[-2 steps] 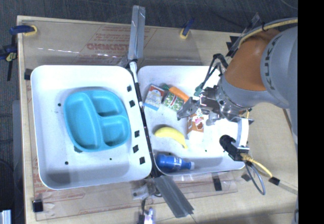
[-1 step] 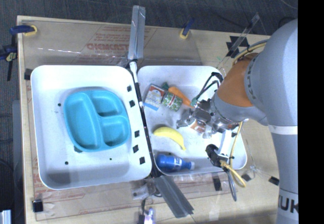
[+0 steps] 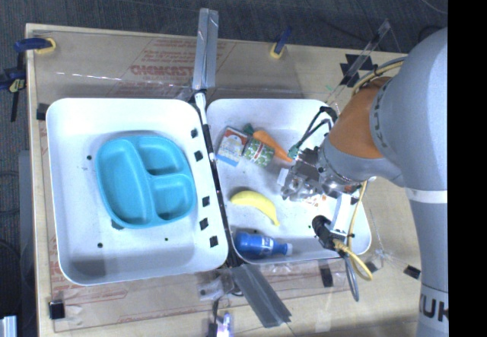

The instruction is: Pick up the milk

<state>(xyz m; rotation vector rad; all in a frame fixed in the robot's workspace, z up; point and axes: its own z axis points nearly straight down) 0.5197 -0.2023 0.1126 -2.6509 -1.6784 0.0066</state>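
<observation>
The gripper (image 3: 295, 189) hangs low in the right bin (image 3: 346, 240); whether its fingers are apart cannot be told. The milk (image 3: 230, 147) lies well left of them, beside the carrot (image 3: 272, 145), not grasped.

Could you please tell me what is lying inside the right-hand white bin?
The right white bin holds a small milk carton, an orange carrot, a yellow banana and a blue bottle. The grey arm covers the bin's right part.
</observation>
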